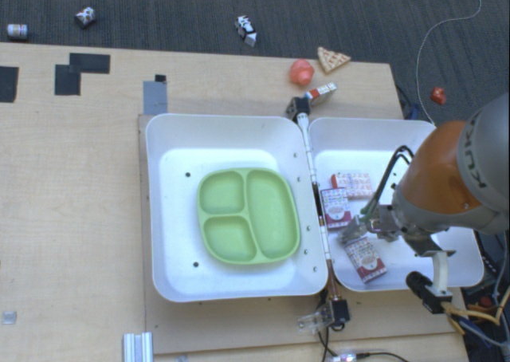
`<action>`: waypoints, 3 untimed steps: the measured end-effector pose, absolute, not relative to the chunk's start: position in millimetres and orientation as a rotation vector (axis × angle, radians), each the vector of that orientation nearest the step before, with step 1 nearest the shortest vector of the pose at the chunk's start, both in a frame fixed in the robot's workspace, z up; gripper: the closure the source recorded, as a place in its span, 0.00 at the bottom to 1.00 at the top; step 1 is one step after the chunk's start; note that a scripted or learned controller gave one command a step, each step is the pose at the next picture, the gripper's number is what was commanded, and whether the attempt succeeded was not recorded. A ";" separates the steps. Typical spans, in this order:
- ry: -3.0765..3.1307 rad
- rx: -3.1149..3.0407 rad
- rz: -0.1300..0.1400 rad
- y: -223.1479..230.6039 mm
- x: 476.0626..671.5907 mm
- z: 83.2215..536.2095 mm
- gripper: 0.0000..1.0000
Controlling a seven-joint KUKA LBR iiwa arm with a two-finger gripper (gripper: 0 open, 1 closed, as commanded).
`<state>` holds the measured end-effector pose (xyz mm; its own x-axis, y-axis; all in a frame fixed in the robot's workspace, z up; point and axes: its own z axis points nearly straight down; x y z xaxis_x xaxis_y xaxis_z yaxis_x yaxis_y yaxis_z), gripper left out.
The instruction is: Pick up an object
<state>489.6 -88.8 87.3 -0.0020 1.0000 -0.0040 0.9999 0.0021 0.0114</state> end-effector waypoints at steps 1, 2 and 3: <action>2.215 2.206 0.015 -88.2 491.8 98.6 1.00; 2.216 2.206 0.015 -88.2 491.7 98.5 0.00; 2.216 2.215 0.007 -84.6 489.0 87.2 0.00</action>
